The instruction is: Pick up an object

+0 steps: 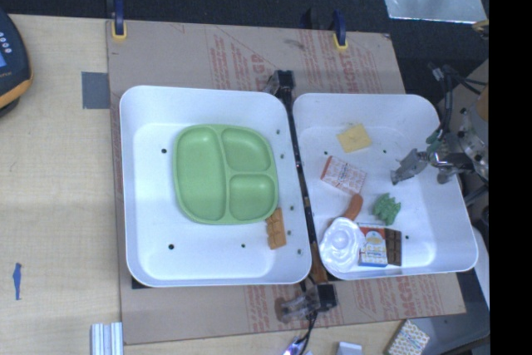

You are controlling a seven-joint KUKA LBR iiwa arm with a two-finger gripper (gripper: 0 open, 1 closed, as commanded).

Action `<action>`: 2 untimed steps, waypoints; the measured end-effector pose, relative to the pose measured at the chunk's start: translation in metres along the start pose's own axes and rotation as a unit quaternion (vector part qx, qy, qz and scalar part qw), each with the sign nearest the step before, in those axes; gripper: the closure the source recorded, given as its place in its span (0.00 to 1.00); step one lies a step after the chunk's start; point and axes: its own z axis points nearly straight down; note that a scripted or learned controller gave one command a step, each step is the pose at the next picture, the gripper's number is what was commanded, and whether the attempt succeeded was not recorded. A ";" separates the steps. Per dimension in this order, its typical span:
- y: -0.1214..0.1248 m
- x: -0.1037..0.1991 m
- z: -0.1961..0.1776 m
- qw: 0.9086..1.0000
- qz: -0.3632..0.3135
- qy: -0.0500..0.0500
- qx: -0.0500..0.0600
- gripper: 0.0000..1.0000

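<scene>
The worktop point(58, 204) is pale wood under a sheet of printed cardboard, and it carries two shallow, glossy white bins. The left bin point(145, 258), well away from the claw point(407, 169), holds a smooth green divided plate point(225, 173) with three rounded compartments and a small brown wafer point(276, 229) just beside it. The claw hangs low over the right bin point(449, 241) near its far-right wall; how far apart its tips stand I cannot tell, and nothing shows between them.

Candidates lie close: the knobbly green toy point(386, 208) sits just below and slightly left of the claw, nearest of all. Further left are a flat printed packet point(343, 175), a yellow wedge point(355, 138), a round white lid point(342, 244), a boxy carton point(381, 247) and a slim orange sausage point(354, 206).

The green toy looks the best choice: compact and textured, standing apart from its neighbours. Centre over it before descending.
</scene>
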 end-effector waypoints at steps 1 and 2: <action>0.026 0.036 0.035 1.000 -0.002 0.000 0.001 0.00; 0.015 0.054 0.076 1.000 -0.001 0.000 0.002 0.00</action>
